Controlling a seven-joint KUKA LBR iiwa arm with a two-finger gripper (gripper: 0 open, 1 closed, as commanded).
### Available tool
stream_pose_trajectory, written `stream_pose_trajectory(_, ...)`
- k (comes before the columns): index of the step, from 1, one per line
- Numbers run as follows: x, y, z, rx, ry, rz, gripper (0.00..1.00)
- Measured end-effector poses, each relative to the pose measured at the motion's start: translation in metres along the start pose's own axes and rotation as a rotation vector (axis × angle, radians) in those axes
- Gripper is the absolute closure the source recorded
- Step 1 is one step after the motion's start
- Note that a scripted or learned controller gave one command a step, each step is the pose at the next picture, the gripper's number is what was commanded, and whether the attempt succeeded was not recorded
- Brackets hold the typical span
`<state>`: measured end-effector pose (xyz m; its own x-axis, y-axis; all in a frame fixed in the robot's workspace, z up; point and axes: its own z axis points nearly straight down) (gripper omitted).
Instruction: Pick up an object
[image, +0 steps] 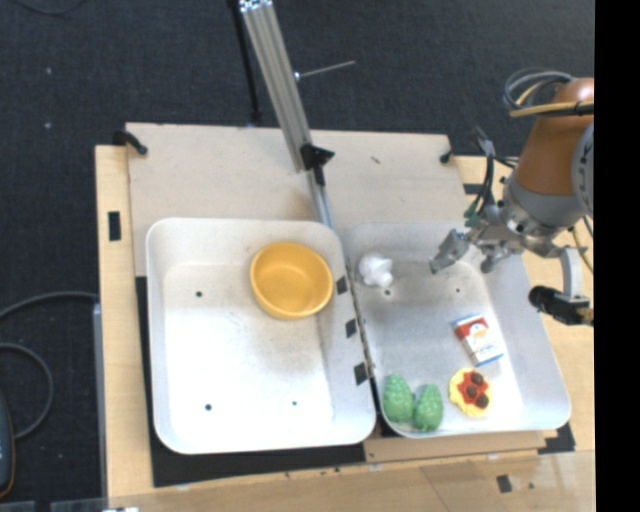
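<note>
The jaws stand apart, holding nothing, above the right bin's (520, 330) upper edge. A small white object (376, 270) lies to their left; a red-and-blue box (478, 338) lies below them.

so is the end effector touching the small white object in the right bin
Apart. The camera view shows bare bin floor between the end effector and the small white object.

Even bright light, perhaps slightly soft.

The grey arm (548, 170) with its orange band reaches in from the right, its pincer (468, 256) angled down-left, fingers spread apart.
</note>
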<state>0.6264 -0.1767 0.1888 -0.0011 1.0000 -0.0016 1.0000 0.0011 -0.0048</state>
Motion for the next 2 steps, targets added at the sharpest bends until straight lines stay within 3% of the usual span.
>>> stream_pose_trajectory(2, -0.001, -0.004, 0.09, -0.002, -0.001, 0.002, 0.0)
